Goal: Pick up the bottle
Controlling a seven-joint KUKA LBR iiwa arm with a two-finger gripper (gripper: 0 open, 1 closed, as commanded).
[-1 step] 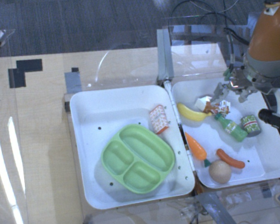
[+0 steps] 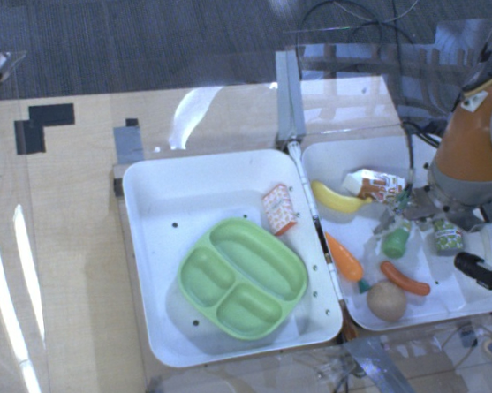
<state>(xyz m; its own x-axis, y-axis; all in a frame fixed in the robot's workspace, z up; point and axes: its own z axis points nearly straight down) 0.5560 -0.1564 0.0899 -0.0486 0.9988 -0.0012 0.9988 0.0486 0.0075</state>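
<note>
While arm hangs over rt bin [image 2: 486, 300], gripper [image 2: 406, 214] just above green bottle [image 2: 396, 240]; finger state unclear.

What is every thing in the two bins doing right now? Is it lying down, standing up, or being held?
Green divided plate: lying flat in the left bin, tilted corner-on.
Snack packet: leaning by the left bin's right wall.
Banana: lying in the right bin.
Carrot: lying beside the divider.
Green bottle: lying in the right bin, under the gripper.
Potato: resting near the front.
Sausage: lying flat.
Small can: upright.
</note>
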